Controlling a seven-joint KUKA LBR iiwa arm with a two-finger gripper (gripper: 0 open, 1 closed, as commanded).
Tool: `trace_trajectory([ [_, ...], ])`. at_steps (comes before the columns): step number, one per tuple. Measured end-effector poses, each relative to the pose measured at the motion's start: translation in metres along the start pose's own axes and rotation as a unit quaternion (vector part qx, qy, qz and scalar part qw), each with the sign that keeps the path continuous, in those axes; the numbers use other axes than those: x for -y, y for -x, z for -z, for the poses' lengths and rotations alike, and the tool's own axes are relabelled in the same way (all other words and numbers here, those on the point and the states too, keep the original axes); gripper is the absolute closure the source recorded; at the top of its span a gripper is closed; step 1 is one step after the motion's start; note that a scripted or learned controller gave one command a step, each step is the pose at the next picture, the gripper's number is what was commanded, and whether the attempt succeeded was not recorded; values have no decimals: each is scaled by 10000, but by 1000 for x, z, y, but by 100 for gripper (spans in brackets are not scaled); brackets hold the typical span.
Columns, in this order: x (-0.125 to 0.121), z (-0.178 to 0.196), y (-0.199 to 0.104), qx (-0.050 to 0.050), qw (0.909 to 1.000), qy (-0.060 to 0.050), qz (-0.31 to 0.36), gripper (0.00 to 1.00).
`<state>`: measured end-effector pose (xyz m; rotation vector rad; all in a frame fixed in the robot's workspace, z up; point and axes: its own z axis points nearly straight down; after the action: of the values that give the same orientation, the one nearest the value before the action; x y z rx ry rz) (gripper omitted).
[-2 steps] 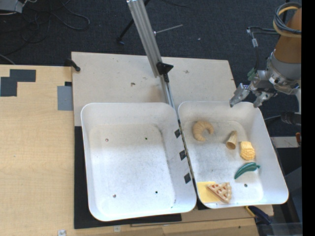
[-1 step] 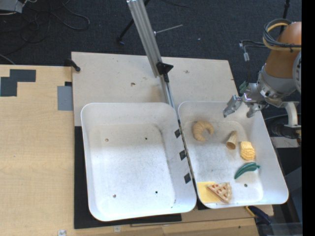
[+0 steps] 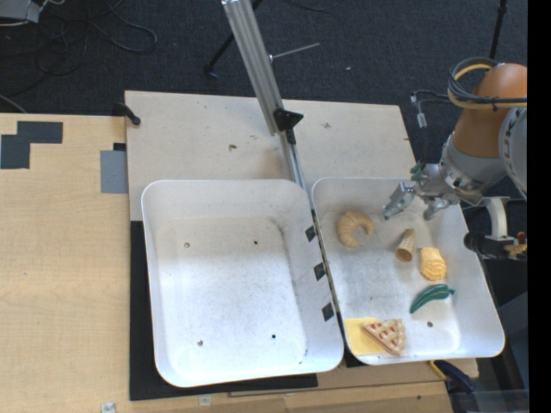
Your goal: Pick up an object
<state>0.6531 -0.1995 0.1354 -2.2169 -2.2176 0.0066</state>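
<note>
On the wooden table (image 3: 60, 256), over the right bin (image 3: 482, 317), the gripper (image 3: 415, 200) hangs spread open, holding nothing.

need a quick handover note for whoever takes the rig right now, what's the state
Gripper: above the far part of the right bin, nothing between its fingers.
Right bin: croissant, cone-shaped piece, corn cob, green pepper, waffle slice at the near edge.
Done: nothing lifted so far.
Left: close on one object and raise it; the cone-shaped piece looks closest.
</note>
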Motion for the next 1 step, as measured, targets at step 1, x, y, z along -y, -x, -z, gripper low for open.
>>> trace_trajectory([
  [1, -1, 14, 0, 7, 10000, 28, 2, 100],
])
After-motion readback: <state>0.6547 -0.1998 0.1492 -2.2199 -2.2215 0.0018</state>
